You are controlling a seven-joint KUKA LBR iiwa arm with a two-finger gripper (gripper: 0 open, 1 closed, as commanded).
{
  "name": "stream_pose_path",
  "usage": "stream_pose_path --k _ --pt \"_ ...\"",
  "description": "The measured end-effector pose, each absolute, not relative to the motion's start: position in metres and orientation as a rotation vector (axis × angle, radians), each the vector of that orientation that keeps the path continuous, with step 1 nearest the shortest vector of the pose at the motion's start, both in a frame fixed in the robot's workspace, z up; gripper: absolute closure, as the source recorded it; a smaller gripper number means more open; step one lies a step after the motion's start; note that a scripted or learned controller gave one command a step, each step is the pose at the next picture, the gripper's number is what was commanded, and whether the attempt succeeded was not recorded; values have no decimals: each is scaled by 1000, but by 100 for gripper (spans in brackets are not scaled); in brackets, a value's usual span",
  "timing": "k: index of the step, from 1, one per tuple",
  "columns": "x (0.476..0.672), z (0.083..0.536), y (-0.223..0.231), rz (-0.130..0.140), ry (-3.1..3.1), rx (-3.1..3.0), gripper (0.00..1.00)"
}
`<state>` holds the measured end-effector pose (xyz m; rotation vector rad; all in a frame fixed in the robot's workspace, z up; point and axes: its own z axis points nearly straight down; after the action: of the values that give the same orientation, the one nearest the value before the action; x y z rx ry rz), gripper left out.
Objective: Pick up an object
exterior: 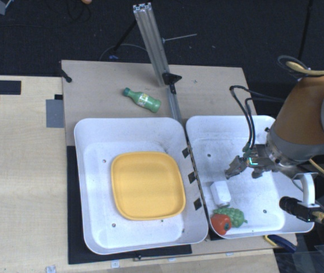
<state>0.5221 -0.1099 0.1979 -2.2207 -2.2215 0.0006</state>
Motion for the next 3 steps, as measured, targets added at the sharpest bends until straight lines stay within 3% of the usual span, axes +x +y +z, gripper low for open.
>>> stream_pose_path --k 1,3 --pt "522 198 -110 1 -2221 -2221 0" --pt "523 91 -112 -1 -2223 -2221 0"
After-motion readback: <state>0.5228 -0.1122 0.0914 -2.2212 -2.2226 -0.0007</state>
